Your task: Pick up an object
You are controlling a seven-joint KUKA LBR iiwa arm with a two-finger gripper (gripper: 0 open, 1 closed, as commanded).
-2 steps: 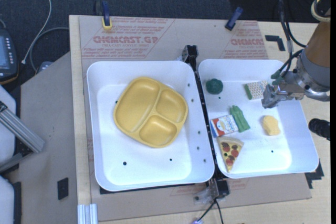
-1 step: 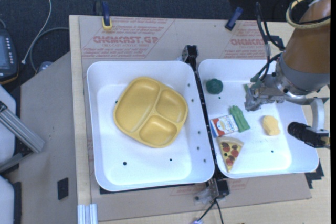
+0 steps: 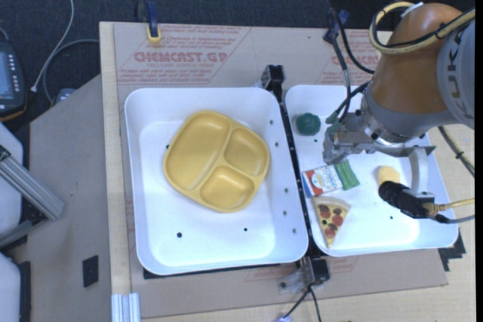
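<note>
The right bin holds several small objects: a dark green ball at its far left, a red and white packet, a green stick-shaped piece lying against the packet, a toy pizza slice near the front, and a small yellow piece. My gripper hangs low over this bin, just above the packet and the green piece and to the right of the ball. The arm's grey and orange wrist hides the bin's far right part.
The left bin holds a yellow divided plate, tilted toward the centre. A black divider runs between the bins. A black cylinder with an orange cable hangs from the arm over the right bin.
</note>
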